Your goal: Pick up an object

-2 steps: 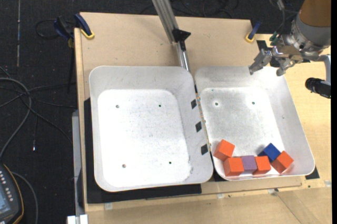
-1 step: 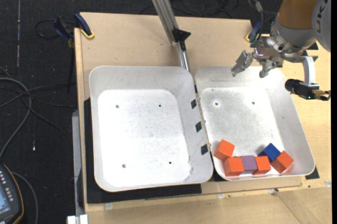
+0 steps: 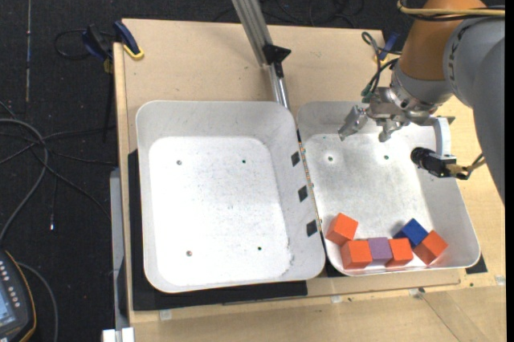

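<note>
Right bin [image 3: 385,180] holds six blocks [image 3: 384,244] — orange, purple, blue cubes; gripper [image 3: 369,128] jaws spread, holding nothing.

Robotics lab: robot arm [image 3: 462,43] over wooden bench [image 3: 201,63], two white bins [image 3: 148,124], loose cables [image 3: 32,148] on dark floor.

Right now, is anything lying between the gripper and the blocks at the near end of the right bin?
Nothing visible. The gripper hangs over the far end of the right bin; only bare bin floor lies between it and the blocks clustered along the near wall.
</note>
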Controlling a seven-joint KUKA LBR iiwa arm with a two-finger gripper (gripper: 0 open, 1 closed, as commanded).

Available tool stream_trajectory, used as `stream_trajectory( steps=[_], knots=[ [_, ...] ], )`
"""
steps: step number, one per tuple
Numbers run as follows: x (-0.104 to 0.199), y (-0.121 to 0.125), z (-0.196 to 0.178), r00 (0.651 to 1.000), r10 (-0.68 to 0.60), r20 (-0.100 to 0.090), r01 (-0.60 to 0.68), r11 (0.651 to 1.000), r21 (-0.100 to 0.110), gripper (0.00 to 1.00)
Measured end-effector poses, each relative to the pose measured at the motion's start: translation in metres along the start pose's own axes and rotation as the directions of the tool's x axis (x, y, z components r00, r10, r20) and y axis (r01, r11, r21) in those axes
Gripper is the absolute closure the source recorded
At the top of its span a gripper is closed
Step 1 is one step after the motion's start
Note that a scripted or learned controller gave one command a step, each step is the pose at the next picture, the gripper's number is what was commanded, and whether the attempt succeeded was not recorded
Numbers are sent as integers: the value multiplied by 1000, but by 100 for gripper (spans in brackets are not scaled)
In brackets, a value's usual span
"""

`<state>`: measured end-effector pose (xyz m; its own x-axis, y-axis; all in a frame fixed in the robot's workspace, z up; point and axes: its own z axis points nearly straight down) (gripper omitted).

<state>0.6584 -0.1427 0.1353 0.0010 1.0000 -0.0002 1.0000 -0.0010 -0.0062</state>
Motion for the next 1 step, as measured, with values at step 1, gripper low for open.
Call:
stream_trajectory(
  steps=[1],
  knots=[
    [-76,6,43,1000,5,3,-5,1000,-5,0]
  ],
)
